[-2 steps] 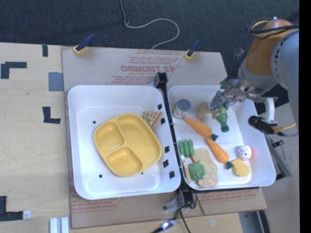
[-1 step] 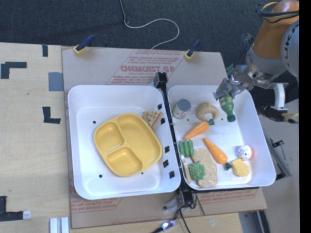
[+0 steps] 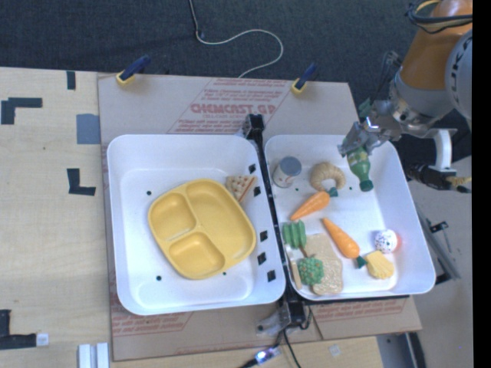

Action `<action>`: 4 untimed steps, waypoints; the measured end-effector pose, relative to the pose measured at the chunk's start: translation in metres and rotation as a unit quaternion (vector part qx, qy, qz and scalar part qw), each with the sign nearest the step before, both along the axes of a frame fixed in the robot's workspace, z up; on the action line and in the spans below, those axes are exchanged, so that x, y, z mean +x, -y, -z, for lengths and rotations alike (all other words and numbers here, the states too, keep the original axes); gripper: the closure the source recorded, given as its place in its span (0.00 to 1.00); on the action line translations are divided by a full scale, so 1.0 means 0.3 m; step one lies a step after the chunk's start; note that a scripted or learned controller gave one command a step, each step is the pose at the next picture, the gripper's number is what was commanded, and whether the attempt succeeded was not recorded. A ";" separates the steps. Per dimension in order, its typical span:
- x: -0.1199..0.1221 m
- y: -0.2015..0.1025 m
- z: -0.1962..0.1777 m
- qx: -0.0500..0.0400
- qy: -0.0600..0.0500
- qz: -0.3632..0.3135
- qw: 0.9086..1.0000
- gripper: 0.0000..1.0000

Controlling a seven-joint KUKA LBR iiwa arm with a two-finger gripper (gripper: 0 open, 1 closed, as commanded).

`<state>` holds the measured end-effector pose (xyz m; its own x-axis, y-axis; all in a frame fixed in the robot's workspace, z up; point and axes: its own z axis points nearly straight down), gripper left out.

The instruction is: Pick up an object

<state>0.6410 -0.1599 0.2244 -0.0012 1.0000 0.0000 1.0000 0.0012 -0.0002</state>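
the jaws are pinching a small green toy bottle [image 3: 360, 167], which hangs tilted from the gripper [image 3: 357, 150] over the far right part of the right bin [image 3: 410, 205]. you can see the bottle's round green cap end pointing down and toward you, just above the bin floor near the right wall; whether it touches the floor, you cannot tell. the grey arm [image 3: 433, 60] with its orange band comes in from the far right.

below it in the right bin you have a beige ring-shaped pastry [image 3: 328, 175], with a small grey can [image 3: 288, 171] to its left by the divider. an orange carrot [image 3: 311, 205] lies slanted in the middle, and a second carrot [image 3: 342, 239] lies nearer you to its right. at the near right sit a white egg-like ball [image 3: 385, 241] and a yellow corn piece [image 3: 380, 265], close together. at the near left a green leafy vegetable [image 3: 294, 234], a broccoli piece [image 3: 311, 269] and a tan slice of bread [image 3: 330, 267] crowd together.

in the left bin [image 3: 126, 205] a yellow divided plate [image 3: 201, 227] lies flat in the middle, with a cracker-coloured wedge [image 3: 241, 185] at its far right edge. both bins rest on a cardboard sheet [image 3: 222, 110].
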 end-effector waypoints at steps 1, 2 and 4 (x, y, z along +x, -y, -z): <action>-0.003 -0.186 0.032 0.001 -0.001 -0.002 1.000 1.00; -0.007 -0.354 0.047 0.001 -0.001 -0.003 1.000 1.00; -0.061 -0.647 0.010 0.001 -0.001 -0.003 1.000 1.00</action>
